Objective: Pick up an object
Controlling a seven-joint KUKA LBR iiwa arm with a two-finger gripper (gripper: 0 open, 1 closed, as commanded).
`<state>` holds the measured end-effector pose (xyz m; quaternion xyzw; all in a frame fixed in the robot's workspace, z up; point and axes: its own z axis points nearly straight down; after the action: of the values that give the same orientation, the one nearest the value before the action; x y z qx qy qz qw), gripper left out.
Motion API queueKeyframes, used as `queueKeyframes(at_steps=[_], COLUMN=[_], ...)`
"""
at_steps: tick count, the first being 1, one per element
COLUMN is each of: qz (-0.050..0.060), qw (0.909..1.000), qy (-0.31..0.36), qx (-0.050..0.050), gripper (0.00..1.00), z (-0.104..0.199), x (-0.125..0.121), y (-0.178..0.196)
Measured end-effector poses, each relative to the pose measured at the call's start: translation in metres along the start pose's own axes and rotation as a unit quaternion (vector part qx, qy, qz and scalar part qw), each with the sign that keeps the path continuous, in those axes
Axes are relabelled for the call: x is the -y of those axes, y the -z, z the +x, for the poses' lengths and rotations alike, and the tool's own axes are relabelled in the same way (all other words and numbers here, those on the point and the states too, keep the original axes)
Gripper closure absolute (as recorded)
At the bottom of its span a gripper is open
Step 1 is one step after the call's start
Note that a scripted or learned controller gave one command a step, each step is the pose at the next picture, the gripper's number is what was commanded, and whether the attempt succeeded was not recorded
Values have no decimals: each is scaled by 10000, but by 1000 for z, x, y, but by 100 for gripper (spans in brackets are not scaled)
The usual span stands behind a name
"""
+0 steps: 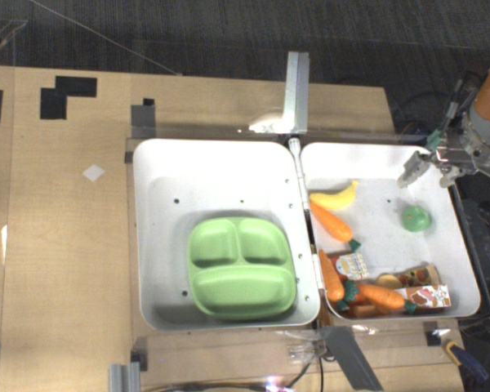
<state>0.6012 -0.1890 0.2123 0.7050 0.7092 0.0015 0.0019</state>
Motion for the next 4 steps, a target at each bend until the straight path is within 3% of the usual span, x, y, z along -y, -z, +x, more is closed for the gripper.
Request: queueKeyframes(at_steps=[1,2,3,4], qz=[13,-1,-43,42], qw=[10000,9977,9986,9984], qy=[-4,673,524,557], qx=[-4,-5,3,-22], gripper=[0,0,0,0], z=[60,104,103,95], x=[32,29,-19,-64], y=[-75,-103,-121,-124])
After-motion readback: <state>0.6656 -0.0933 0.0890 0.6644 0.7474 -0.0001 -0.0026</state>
